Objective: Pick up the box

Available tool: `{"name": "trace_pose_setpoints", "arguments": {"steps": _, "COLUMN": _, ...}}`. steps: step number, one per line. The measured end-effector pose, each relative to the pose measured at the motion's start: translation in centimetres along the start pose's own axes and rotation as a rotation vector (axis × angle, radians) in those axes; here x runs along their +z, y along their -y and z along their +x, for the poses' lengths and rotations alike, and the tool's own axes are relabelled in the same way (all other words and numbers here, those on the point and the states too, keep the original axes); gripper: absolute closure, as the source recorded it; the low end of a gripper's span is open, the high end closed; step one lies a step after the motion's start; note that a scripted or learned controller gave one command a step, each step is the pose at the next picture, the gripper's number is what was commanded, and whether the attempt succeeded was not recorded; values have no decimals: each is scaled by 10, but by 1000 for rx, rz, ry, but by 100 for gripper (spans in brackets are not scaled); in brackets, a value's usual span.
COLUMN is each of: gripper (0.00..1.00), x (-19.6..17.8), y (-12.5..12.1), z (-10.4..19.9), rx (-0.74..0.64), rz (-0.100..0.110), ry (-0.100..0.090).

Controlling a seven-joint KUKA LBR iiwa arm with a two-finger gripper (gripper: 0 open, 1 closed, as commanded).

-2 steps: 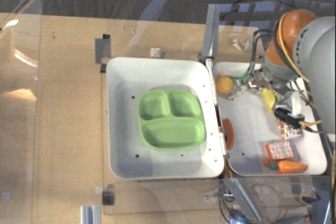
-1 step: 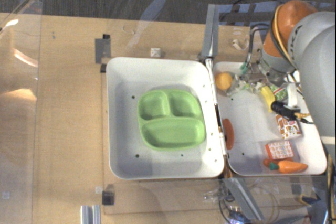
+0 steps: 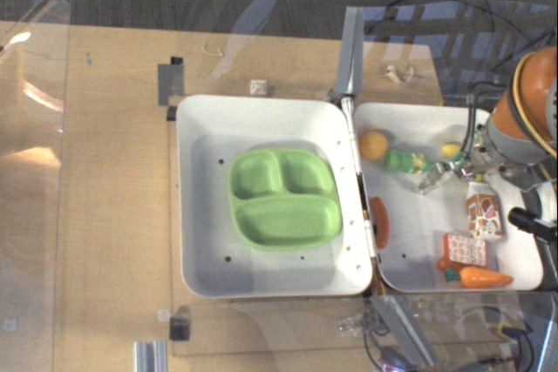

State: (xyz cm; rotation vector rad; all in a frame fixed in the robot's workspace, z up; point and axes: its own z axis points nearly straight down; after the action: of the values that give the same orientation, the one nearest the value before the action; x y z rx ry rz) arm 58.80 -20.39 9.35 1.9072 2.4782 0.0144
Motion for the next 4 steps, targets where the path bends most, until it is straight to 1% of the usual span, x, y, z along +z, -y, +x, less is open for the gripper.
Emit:
{"name": "trace_pose_setpoints", "arguments": {"steps": 1, "gripper": 0, "x": -34, "y": 47, "z": 31, "rx": -174, "rz": 8, "ry": -3}}
{"name": "trace_pose_setpoints", "arguments": {"steps": 2, "gripper": 0, "x": -54, "y": 72, "z": 17, "rx": -257, "rz": 9, "ry": -4}}
{"name": "trace_pose_setpoints", "arguments": {"steps": 3, "gripper": 0, "x": -2, "y": 91, "z": 21, "rx": -170, "rz": -5, "ry": 8}}
{"name": "trace_pose_setpoints", "arguments": {"steps": 4, "gripper": 0, "x": -1, "y": 4, "z": 61, "rx": 108, "rz": -9, "ry": 4}}
